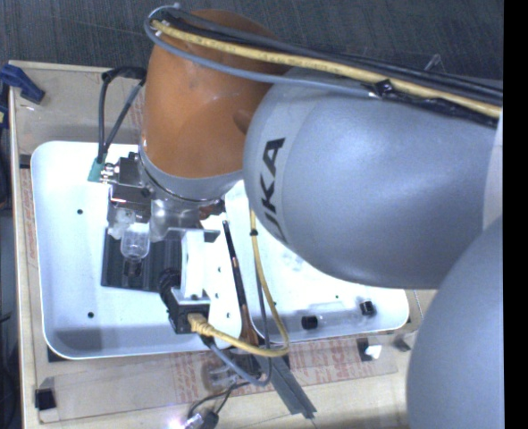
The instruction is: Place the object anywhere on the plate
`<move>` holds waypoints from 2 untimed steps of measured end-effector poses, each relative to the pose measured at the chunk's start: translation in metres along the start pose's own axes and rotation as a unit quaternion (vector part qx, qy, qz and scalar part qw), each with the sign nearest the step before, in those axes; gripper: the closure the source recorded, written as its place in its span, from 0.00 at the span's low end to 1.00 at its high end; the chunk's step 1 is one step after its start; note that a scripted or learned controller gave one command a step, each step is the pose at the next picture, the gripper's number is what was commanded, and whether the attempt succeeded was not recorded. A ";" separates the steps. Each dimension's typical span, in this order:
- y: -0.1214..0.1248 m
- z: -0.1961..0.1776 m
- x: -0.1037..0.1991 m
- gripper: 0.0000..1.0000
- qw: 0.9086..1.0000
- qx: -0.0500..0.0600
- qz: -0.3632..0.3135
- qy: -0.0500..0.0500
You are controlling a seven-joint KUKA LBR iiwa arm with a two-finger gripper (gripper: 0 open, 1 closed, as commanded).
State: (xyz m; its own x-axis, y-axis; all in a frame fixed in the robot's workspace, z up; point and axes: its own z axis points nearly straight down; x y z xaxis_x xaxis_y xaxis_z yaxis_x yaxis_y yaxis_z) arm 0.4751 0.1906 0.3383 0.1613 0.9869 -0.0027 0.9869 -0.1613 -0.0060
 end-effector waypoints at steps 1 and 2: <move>0.005 0.019 -0.027 1.00 0.987 0.000 0.159 0.001; 0.053 0.045 -0.047 1.00 0.991 0.000 0.133 0.000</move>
State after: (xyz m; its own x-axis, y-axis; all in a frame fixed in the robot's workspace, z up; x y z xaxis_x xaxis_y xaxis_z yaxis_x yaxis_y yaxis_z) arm 0.5193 0.1356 0.2931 0.4159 0.9094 -0.0044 0.9094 -0.4159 -0.0043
